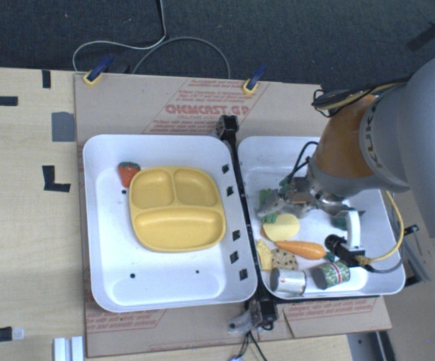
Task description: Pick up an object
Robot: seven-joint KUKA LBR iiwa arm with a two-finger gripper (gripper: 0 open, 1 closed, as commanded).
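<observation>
Can't tell the gripper state from up here, so best to drop straight onto the yellow lemon-ish piece just below it, clear of the carrot beyond.

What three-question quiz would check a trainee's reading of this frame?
1. True or false: the yellow divided plate lies in the right bin.
2. Which lies beside the plate's upper left corner? A) strawberry B) carrot C) silver can
3. Over which bin is the gripper?

Key: 1. False, it lies in the left bin. 2. A. 3. The right bin.
</observation>
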